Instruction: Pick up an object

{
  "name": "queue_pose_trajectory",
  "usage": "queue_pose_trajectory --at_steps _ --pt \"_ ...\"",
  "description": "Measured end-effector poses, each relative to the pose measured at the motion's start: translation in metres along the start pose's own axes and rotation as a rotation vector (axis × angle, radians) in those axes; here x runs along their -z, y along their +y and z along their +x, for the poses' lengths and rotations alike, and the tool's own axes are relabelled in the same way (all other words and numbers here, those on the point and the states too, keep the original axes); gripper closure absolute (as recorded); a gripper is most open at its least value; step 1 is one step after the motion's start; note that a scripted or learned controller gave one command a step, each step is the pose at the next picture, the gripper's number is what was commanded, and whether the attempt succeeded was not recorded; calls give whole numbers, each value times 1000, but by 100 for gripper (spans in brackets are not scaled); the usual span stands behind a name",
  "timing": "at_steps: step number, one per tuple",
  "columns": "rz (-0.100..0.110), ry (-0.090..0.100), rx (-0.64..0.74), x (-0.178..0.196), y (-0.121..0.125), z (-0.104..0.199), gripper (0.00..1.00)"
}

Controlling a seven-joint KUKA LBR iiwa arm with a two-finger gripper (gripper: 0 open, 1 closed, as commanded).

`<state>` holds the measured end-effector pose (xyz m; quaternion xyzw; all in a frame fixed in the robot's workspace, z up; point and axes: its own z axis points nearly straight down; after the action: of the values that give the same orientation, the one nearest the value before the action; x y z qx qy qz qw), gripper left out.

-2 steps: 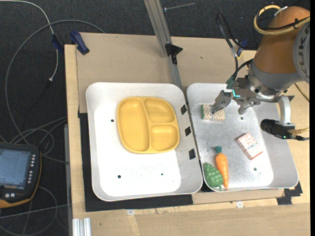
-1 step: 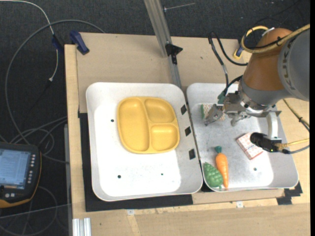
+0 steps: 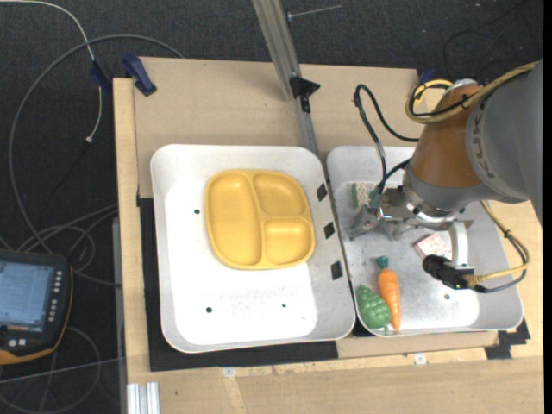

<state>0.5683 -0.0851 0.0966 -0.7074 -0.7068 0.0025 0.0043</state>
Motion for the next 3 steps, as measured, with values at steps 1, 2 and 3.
queue_pose_trajectory --at_steps 1,2,3 --pt "-4 0 1 -4 0 1 0" --pt "-8 1 1 7 1 1 100" --pt "-17 -3 3 70 -2 6 100"
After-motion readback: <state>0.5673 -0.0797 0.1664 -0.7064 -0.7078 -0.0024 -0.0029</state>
